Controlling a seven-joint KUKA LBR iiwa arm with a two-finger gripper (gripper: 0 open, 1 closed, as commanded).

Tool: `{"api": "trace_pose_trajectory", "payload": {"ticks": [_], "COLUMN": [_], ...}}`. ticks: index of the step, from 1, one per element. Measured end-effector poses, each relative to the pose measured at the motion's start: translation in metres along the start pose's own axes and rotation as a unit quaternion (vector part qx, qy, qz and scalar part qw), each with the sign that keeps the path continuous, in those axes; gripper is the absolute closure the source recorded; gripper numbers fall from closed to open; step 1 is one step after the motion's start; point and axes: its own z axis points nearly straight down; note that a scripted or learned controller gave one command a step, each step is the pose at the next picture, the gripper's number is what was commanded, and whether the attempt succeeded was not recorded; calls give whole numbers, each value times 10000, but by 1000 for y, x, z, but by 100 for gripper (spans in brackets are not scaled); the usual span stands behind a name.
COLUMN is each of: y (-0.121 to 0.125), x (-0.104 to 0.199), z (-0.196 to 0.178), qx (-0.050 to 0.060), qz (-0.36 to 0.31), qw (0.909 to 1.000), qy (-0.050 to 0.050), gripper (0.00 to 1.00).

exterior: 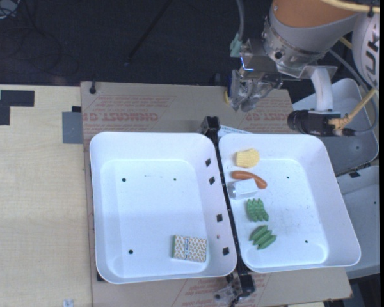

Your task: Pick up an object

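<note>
My gripper [246,100] hangs above the brown board behind the right bin [336,190], clear of everything in it. Nothing shows between its fingers. In the right bin's left part lie a yellow ridged piece [247,158], an orange-red sausage [249,178], a small white block [243,188] and two green pod bundles [256,209] [262,236]. A green-and-white patterned packet [189,248] lies flat near the front of the left bin [109,190].
A black clip strip [219,190] runs along the seam between the two bins. The brown board [147,110] under the bins extends to the back. A pale wooden bench top [32,203] lies to the left.
</note>
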Motion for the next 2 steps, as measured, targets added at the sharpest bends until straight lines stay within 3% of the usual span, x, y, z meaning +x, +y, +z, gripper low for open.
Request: {"api": "trace_pose_trajectory", "payload": {"ticks": [1,2], "y": [47,-18], "x": [31,65], "z": [124,48], "qx": [78,-4], "qz": [-42,-43], "qw": [10000,10000], "qy": [-10,13], "gripper": [100,100]}}
